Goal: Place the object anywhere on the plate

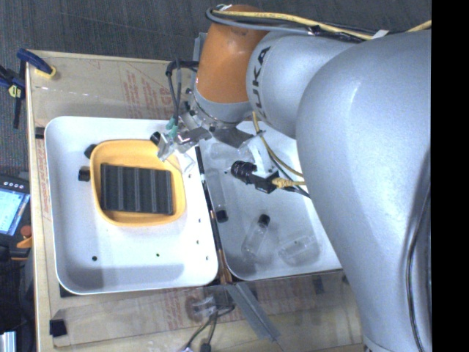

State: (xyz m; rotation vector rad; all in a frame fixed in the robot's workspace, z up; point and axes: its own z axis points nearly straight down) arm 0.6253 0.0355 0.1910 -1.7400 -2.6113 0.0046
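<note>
A yellow plate [110, 152] with a dark ribbed centre lies in the left bin [117, 270], towards its back. My gripper [166, 144] hangs over the plate's back right corner, close to the wall between the two bins. A small pale green bit shows at the gripper's tip, too small to name. In the right bin [242, 270] lie two clear plastic objects [256, 240] [297, 249] near the front, and a small dark piece [220, 215] sits against its left wall.
Two small black bits [89, 152] [84, 174] sit in the left bin just left of the plate. The arm's grey bulk covers the right bin's right side. Bare white floor lies in front of the plate. Clamps and a small screen stand along the bench's left edge.
</note>
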